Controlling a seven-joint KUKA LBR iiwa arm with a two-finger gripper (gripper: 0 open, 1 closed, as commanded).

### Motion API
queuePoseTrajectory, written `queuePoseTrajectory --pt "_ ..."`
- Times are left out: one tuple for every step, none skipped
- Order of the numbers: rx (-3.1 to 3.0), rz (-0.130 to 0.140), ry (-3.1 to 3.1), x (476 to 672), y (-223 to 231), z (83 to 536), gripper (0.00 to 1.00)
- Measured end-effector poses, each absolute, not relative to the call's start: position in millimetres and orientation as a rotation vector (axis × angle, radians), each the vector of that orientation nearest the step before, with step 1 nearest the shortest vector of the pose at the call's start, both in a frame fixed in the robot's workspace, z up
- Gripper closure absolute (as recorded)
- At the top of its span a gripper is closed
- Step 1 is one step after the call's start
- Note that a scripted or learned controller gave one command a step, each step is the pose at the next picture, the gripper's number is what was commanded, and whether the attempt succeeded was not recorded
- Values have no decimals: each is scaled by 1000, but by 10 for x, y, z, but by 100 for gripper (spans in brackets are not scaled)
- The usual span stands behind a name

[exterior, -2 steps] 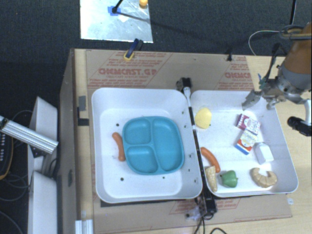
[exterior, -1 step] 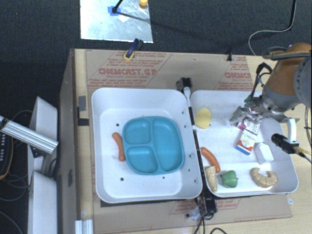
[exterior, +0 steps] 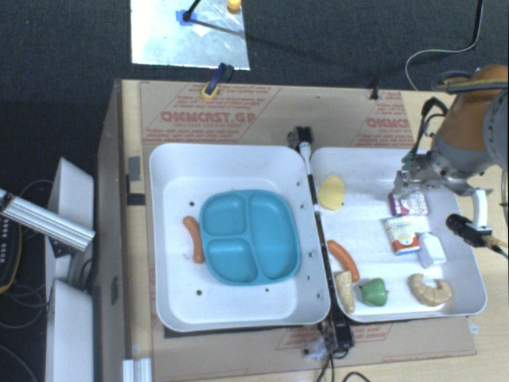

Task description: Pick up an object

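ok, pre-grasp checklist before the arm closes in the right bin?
1. Gripper over the right bin: ok.
2. Target below it: purple-and-white packet sits just under the gripper: ok.
3. Finger opening: cannot tell.
4. Anything held already: cannot tell.
5. Clearance: red-and-white packet lies close beside the target, and a white block next to that: not ok.
6. Packet lies flat on the bin floor: ok.
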State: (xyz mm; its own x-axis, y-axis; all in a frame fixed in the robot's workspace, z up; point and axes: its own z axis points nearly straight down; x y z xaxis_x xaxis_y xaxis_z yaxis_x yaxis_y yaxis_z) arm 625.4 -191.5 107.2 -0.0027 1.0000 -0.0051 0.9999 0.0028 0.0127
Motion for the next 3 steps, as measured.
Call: queuePoseTrajectory --pt "2210 8 2216 6253 -1914 1071 0" --pt "2215 2 2224 6553 -2063 849 0" --pt "2217 2 2224 6112 -1620 846 0"
